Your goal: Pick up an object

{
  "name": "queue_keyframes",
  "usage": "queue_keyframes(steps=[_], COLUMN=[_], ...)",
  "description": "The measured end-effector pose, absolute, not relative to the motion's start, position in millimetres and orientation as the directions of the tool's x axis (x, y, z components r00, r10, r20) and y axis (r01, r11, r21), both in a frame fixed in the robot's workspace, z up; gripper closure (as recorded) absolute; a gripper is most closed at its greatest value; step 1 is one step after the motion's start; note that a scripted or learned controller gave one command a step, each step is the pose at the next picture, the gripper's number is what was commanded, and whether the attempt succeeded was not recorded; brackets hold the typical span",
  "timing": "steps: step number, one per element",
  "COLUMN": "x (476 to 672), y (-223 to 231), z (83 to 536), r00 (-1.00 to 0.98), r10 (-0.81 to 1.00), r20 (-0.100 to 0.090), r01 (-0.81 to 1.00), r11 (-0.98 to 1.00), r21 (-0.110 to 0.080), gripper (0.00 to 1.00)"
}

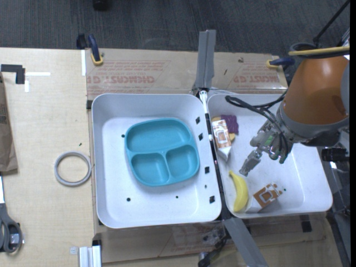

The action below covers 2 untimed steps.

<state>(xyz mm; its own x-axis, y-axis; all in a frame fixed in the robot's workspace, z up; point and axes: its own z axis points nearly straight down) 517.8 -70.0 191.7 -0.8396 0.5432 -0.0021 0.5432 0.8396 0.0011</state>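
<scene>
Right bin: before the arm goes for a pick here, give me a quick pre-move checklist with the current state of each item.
1. Targets present in right bin: banana, snack packet, small orange box: ok.
2. Hand over the right bin: ok.
3. Hand free of any object: ok, nothing seen between its fingers.
4. Finger opening: cannot tell.
5. Banana clear of the bin wall: not ok, it lies beside the left wall.

Bright, even overhead light (soft shadows), sharp throughout.
</scene>
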Motion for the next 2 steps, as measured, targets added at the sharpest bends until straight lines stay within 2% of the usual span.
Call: queue_keyframes(steps=[1,2], x=[575.5,607.2], y=[-93,-159], z=[93,93], r00=[-0.729,-0.953], r10=[0.685,0.303], r20=[-0.001,-0.005], r01=[0.685,0.303], r11=[0.729,0.953], r21=[0.001,0.001], gripper=[0.00,0.00])
